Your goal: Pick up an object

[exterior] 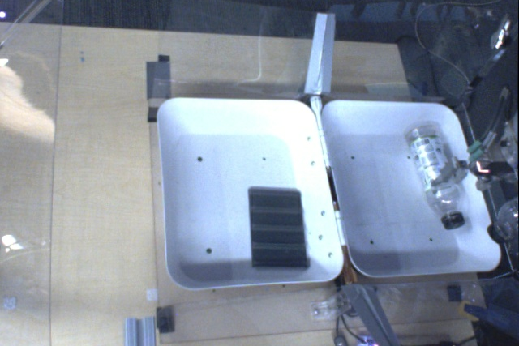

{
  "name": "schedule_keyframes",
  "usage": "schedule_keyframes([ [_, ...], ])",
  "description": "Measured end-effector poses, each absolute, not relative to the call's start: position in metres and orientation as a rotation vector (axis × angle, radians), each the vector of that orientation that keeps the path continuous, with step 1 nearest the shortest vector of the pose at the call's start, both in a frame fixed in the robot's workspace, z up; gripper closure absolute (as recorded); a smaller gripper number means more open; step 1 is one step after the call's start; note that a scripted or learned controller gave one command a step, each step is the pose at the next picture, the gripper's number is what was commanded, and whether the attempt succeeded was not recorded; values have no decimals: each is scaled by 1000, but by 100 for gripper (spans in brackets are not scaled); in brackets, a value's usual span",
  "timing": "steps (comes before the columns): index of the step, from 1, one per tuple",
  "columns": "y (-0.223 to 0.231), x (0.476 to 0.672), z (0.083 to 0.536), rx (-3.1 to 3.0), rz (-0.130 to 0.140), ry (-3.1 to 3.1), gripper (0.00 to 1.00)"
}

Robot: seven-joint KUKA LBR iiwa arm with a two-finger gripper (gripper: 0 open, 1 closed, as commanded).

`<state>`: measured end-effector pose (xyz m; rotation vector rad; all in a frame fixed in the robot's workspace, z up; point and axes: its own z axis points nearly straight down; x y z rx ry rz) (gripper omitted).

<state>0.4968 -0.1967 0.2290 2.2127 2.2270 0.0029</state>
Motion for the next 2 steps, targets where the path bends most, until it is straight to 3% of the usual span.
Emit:
schedule_keyframes([
  [1, -172, 558, 201, 1914, 5, 2486, 0],
  [2, -204, 604, 139, 2062, 4, 2366, 0],
])
